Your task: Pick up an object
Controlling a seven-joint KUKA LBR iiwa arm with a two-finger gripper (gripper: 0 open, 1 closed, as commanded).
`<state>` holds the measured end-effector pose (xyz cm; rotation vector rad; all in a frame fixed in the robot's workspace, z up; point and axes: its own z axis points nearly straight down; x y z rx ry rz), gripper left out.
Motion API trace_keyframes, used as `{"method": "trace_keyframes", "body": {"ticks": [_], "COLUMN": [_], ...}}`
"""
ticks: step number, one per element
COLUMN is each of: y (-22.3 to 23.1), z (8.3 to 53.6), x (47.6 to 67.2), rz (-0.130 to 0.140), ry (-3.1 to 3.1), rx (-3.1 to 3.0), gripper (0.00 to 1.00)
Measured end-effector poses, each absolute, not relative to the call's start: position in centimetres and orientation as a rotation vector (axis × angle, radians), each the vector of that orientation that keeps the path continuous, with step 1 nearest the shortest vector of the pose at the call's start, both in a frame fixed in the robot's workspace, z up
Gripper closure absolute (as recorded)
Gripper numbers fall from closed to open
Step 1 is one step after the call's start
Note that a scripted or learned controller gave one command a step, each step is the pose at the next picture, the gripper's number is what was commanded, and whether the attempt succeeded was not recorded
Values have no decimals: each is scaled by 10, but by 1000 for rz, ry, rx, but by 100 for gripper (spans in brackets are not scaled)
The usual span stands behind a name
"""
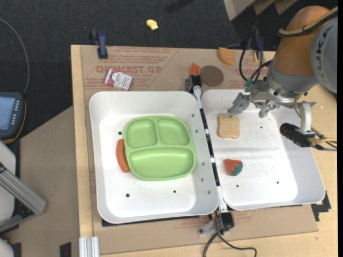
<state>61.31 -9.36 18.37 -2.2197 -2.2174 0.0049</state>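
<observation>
A dark carpeted floor surrounds a desk topped with printed cardboard, and two shallow white bins sit side by side on it, joined along a black seam. The left bin carries a green divided plate near its middle, with an orange sausage-shaped toy lying touching the plate's left edge. The right bin holds a tan slice of toast near its upper left and a small strawberry toy below it, well apart from the toast.

The arm reaches in from the right and hangs over the upper part of the right bin. Its claw stands released, the two fingers spread apart with nothing between them, just above and to the right of the toast. That placement suggests the toast is the likeliest thing to be picked, though the strawberry lies within reach too. A flat slice lying on the bin floor gives little edge to pinch, so a grasp there could easily slip.

Loose bits sit on the cardboard behind the bins: a small printed packet, a blue clamp, a brown disc. A yellow scrap lies out on the carpet.
</observation>
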Motion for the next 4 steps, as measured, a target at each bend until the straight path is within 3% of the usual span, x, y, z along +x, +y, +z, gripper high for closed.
{"method": "trace_keyframes", "body": {"ticks": [1,4], "y": [-102,-109], "z": [78,85], "x": [636,643], "rz": [6,-2], "ry": [-2219,-2222], "rx": [-2217,-2222], "gripper": [0,0]}}
